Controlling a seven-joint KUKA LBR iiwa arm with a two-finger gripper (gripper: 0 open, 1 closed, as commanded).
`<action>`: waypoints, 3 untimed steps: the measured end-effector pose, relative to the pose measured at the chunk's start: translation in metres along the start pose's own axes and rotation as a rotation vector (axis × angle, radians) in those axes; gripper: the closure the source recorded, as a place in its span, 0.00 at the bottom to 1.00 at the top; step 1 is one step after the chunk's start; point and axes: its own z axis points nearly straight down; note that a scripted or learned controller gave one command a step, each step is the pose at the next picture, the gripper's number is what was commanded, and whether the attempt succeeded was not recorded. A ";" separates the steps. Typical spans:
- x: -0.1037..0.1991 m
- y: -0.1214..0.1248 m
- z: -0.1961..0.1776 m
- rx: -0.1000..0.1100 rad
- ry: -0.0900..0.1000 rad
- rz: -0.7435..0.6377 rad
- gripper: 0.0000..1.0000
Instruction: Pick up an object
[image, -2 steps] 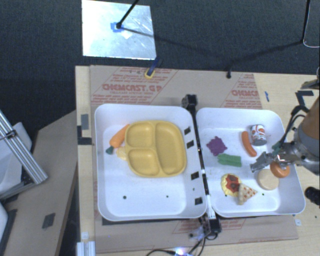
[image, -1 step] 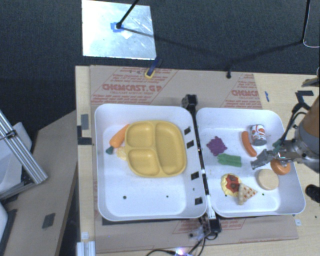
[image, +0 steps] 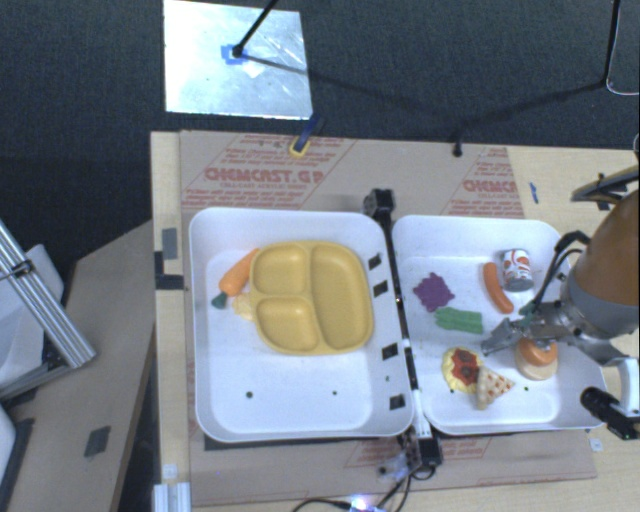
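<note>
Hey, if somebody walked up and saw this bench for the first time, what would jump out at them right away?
Most likely the big yellow divided plate in the middle of the left bin, with a toy carrot lying against its left edge. Next, the right bin, scattered with small toy foods: a purple piece, a green piece and a pizza slice. The arm reaches in from the right, its gripper low over that bin.

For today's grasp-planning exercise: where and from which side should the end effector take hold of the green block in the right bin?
Grip the green block across its short width, coming straight down from above. It lies flat and elongated, with open floor along both long sides; the purple piece sits just beyond one end.
</note>
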 end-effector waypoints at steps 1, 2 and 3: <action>0.010 0.003 0.044 -0.011 -0.002 -0.001 0.00; 0.008 0.009 0.046 -0.024 -0.006 0.000 0.00; 0.008 0.010 0.037 -0.028 -0.009 -0.003 1.00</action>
